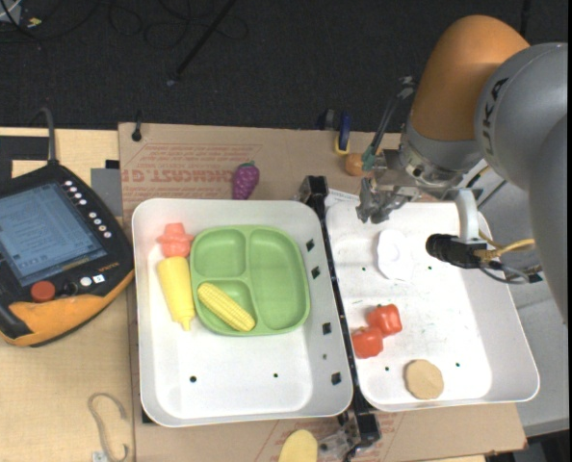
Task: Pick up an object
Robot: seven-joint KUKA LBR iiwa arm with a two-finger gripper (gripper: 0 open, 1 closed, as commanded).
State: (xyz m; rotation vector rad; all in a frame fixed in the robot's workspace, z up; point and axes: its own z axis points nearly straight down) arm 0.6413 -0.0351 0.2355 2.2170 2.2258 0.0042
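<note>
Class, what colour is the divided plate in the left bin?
Light green. The divided plate shows clearly in the camera view, with a toy corn cob lying in one compartment.

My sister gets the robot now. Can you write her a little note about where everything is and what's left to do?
Gripper: over the right bin's top left corner, holding nothing I can see.
Right bin: white disc, red piece, tan cookie.
Left bin: green tray with corn, yellow bottle, pink piece.
Done: nothing picked up yet.
Left: grab one thing; the disc is nearest.
</note>
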